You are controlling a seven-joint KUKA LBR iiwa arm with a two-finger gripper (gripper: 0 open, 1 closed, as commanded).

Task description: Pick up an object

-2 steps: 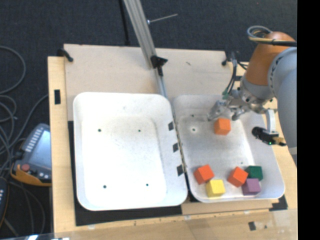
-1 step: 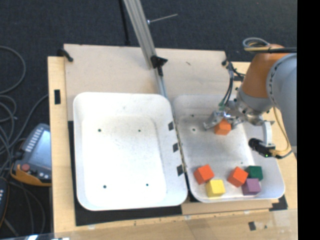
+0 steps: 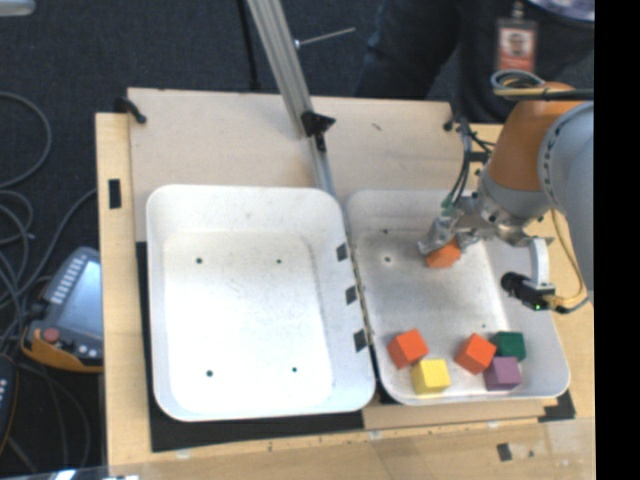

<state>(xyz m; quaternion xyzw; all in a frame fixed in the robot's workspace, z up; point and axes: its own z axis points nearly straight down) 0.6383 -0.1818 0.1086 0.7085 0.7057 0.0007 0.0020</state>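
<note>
Camera view has the gripper (image 3: 443,240) down in the right bin (image 3: 400,213), near its far edge toward the right corner, with an orange block (image 3: 443,256) sitting right at the tips, but from this angle I can't tell if the jaws are open or clamped on it, so I'm not calling it held. It looks like a small solid block, so I'd guess light, stiff and not fragile, maybe a bit slick on the painted faces. I'd pinch it square across two opposite flat sides, not the corners.
</note>
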